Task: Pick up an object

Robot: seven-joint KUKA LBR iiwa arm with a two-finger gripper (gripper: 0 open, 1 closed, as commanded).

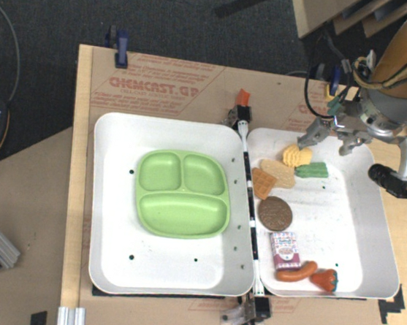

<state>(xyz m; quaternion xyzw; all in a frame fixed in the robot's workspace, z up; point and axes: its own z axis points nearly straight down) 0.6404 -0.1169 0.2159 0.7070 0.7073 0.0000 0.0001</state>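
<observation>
Two white bins [105, 242] share the bench; the gripper [331, 139] hangs open and empty, the yellow waffle-cut chip [296, 157] just below its fingers, nothing picked yet.

From my seat, both white bins [110, 205] look like smooth, slightly glossy plastic. The green divided plate [183, 194] in the left one has a soft matt plastic sheen. The board [191, 83] under them reads as brown cardboard with red print. The gripper [331, 141] fingers look like dull grey metal, and the brown round cookie [275, 213] looks rough.
</observation>
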